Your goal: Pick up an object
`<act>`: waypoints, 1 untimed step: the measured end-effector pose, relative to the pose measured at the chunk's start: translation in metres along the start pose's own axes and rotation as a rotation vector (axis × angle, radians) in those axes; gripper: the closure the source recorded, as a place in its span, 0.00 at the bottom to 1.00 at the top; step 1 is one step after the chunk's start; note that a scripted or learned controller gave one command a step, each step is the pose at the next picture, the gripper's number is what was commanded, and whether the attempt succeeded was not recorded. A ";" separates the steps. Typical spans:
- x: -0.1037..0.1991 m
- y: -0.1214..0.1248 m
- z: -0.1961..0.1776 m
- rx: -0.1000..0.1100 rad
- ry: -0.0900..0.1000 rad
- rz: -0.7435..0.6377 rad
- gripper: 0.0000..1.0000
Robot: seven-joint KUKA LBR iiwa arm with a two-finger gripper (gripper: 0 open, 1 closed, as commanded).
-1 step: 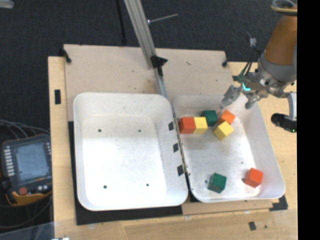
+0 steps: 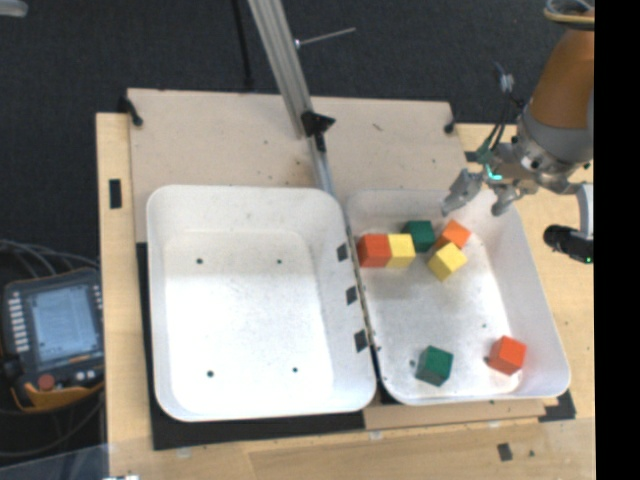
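The right bin (image 2: 530, 298) holds several small blocks. Near its far side lie an orange-red block (image 2: 374, 250), a yellow block (image 2: 401, 249), a green block (image 2: 422, 235), an orange block (image 2: 456, 233) and another yellow block (image 2: 447, 260). Closer to the front lie a green block (image 2: 434, 365) and an orange-red block (image 2: 507, 354). My gripper (image 2: 482, 197) hangs above the bin's far right corner, open, with nothing between its fingers (image 2: 460, 192). It is above and right of the orange block.
The left bin (image 2: 160, 268) sits beside the right one, with a divider edge (image 2: 355, 288) between them. A slanted metal pole (image 2: 285, 58) rises from behind the bins. A teach pendant (image 2: 55, 328) rests at far left off the bench.
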State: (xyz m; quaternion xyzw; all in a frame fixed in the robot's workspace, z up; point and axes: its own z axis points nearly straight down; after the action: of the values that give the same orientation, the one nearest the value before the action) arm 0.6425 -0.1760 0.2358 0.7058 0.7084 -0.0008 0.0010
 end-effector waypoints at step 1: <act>0.005 -0.005 0.045 0.003 0.001 0.001 0.00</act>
State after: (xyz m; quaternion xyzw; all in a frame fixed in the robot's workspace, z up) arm 0.6379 -0.1713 0.1913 0.7062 0.7080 -0.0017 -0.0003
